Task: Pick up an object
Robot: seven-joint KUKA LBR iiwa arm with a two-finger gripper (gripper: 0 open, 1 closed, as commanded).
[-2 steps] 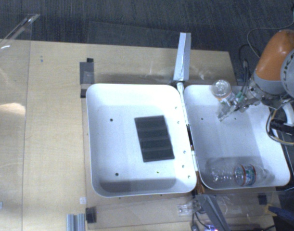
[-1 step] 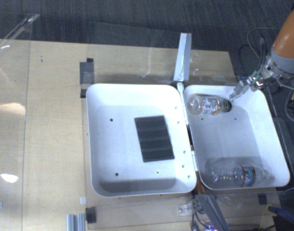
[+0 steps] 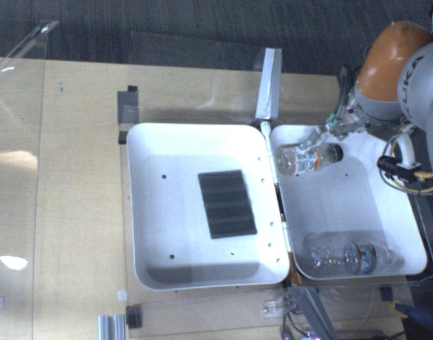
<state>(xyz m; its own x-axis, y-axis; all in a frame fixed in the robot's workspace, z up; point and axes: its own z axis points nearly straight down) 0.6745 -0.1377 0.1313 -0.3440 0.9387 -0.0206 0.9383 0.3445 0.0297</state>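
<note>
1. Nearest my camera, at the front edge of the right bin (image 3: 407, 218), I see a clear plastic bottle (image 3: 344, 256) lying on its side against the front wall.
2. In the left bin (image 3: 142, 190) I note a dark ribbed rectangular pad (image 3: 227, 203) lying flat near the middle, slightly skewed.
3. Toward the back of the right bin, a second clear bottle with a dark cap (image 3: 307, 158) lies on its side, its base close to the wall between the bins.
4. The hand (image 3: 328, 134) sits directly over this bottle's cap end. I cannot tell how far it is open, nor whether it grips the bottle.
5. Both bins rest on the pale wooden worktop (image 3: 74, 190).
</note>
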